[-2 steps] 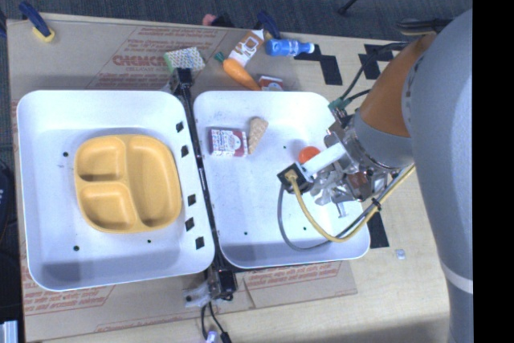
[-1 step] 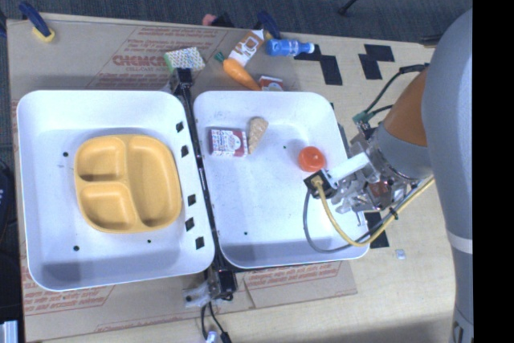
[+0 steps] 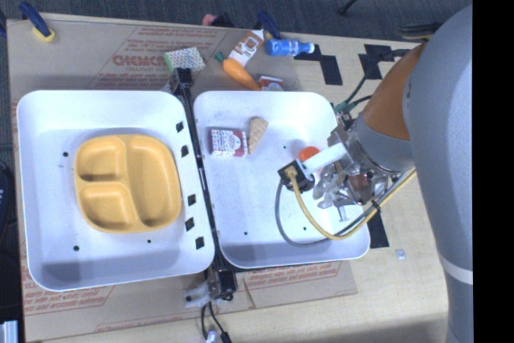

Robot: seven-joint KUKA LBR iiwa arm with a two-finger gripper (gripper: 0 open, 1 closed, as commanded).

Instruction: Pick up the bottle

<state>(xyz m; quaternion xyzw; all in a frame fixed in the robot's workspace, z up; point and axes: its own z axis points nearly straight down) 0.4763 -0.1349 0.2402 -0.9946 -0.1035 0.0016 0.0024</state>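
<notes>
1. Grey KUKA arm [image 3: 446, 132] with orange band, reaching in from the right over the right-hand bin's right edge.
2. Left white bin [image 3: 32, 197], holding a yellow divided tray [image 3: 127, 182] near its middle.
3. Right white bin [image 3: 265, 241], side by side with the left one, black clips along the seam between them.
4. Gripper [image 3: 341, 190] low over the right bin's right side, amid yellow and black cable loops; whether open or closed, cannot tell; nothing seen clamped in it.
5. Red-and-white packet [image 3: 227, 142] lying flat in the right bin's upper left, just beside a tan cone [image 3: 255, 132].
6. Blue bottle [image 3: 287, 48] lying on its side on the cardboard behind the right bin, outside both bins, well apart from the gripper.
7. Orange carrot-shaped toy [image 3: 240, 74] and a white-and-orange carton [image 3: 246, 49] near the bottle, also on the cardboard.
8. Small orange-red object [image 3: 308, 153] in the right bin, touching the gripper's mount.
</notes>
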